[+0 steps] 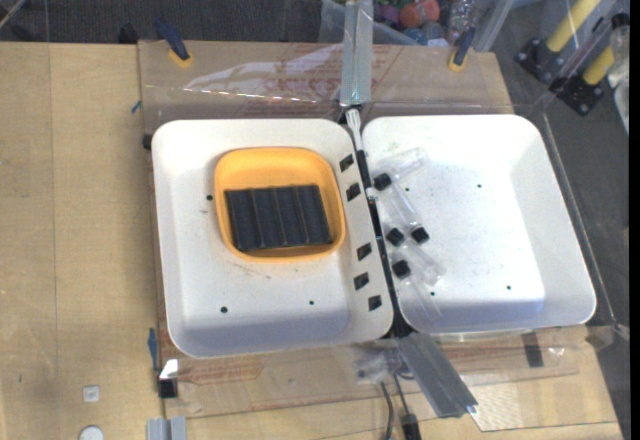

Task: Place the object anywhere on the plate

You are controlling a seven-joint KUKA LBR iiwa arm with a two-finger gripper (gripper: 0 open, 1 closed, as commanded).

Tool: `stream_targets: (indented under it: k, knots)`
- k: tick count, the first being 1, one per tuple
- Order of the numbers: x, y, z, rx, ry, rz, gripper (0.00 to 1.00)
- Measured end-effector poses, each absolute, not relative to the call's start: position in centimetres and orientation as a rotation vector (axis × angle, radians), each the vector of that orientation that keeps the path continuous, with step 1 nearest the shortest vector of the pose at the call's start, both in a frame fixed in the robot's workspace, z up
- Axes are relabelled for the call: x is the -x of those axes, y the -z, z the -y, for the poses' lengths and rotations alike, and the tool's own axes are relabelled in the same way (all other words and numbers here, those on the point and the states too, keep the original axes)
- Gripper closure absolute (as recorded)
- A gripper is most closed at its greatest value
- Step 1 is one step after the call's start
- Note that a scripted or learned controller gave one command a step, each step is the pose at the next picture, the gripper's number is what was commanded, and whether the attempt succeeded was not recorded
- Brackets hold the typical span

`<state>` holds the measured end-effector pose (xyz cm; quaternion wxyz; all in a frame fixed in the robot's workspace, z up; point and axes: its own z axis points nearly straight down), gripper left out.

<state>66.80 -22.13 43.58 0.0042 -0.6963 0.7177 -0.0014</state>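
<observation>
Orange plate (279, 168) in the left bin (200, 313), dark ribbed block (277, 218) lying flat on it, inside the rim, right bin (520, 228) open, clips along the shared edge.

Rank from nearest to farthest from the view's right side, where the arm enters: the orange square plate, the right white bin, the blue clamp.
1. right white bin, right side.
2. orange square plate, centre left.
3. blue clamp, upper left.

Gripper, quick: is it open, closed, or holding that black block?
Gripper: cannot be told.
The black block lies free on the orange plate.
</observation>
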Motion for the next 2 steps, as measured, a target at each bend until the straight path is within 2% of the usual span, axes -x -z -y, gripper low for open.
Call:
stream_targets:
  k: [2]
  knots:
    - [-66.69,-43.51,21.41,2.676,-0.002,-1.636,1.0]
